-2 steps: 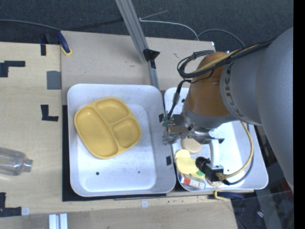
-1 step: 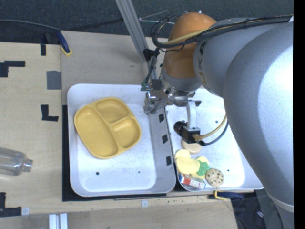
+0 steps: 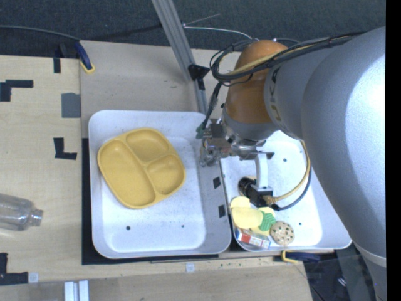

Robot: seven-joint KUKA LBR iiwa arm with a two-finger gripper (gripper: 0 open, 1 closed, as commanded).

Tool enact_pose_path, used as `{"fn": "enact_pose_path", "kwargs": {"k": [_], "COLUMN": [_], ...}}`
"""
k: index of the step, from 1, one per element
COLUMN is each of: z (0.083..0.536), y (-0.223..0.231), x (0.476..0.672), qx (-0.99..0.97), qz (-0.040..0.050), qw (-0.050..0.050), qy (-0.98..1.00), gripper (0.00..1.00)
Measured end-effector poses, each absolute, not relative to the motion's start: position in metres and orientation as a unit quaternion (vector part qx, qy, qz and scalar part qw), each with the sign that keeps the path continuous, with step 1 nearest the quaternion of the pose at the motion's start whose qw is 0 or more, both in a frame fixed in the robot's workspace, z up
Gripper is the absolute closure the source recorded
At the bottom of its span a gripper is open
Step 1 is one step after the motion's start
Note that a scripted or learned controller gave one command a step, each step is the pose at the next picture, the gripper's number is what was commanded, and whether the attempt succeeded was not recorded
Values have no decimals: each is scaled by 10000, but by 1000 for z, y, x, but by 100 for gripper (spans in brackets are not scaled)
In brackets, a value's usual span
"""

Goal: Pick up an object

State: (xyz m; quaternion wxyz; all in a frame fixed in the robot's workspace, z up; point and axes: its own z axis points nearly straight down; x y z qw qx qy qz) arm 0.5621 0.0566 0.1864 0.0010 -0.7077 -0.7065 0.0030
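Observation:
My gripper point(image 3: 207, 148) hangs over the wall between the two bins, at the right bin's left edge. A yellow divided plate point(image 3: 141, 166) lies in the left bin point(image 3: 150, 231). In the right bin's point(image 3: 307, 231) near corner sits a cluster of small items: a pale yellow toy point(image 3: 245, 214), a green piece point(image 3: 267, 221), a speckled cookie point(image 3: 282, 232) and a red and white item point(image 3: 254, 238). Nothing shows between the fingers.
A metal pole point(image 3: 177, 42) slants up from behind the bins. A clear plastic bottle point(image 3: 15, 212) lies on the bench at the far left. My large grey arm point(image 3: 338, 137) covers much of the right bin.

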Motion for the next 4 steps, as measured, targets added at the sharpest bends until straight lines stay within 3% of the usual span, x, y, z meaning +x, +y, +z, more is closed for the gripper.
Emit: {"fn": "enact_pose_path", "kwargs": {"k": [1, 2, 3, 4], "z": [188, 188, 188, 188], "y": [42, 8, 14, 1], "x": [544, 583, 537, 675], "qx": [-7074, -7073, -7073, -7059], "qz": [22, 4, 24, -8], "qw": [8, -6, 18, -14], "qy": [-7068, -7069, -7069, -7083], "gripper": [100, 100, 100, 100]}}
